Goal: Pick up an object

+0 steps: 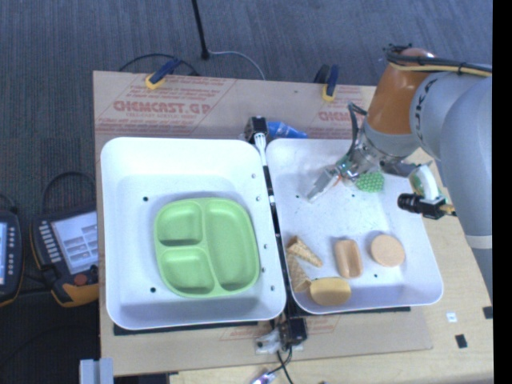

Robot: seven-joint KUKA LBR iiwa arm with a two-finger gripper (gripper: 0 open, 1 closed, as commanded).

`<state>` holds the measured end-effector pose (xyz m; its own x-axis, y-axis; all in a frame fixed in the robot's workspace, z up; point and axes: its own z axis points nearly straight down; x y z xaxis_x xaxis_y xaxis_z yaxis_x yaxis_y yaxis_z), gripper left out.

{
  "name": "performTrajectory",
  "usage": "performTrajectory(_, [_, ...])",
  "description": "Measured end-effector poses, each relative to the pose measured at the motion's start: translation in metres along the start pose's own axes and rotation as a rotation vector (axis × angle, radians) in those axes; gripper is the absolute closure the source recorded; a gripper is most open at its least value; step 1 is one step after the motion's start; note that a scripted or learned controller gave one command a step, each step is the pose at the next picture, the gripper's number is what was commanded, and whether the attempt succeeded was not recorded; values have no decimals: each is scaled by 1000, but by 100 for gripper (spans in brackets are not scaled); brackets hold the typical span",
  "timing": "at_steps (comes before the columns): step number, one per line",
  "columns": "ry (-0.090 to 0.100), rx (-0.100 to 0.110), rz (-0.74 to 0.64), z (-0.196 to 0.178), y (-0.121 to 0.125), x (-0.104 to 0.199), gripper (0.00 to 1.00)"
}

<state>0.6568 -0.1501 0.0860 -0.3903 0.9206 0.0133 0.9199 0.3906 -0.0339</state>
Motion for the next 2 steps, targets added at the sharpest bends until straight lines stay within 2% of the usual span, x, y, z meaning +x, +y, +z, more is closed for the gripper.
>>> performTrajectory(1, [-11, -41, 336, -2, 5, -22, 0])
performTrajectory(2, [-20, -42, 64, -1, -14, 37, 0])
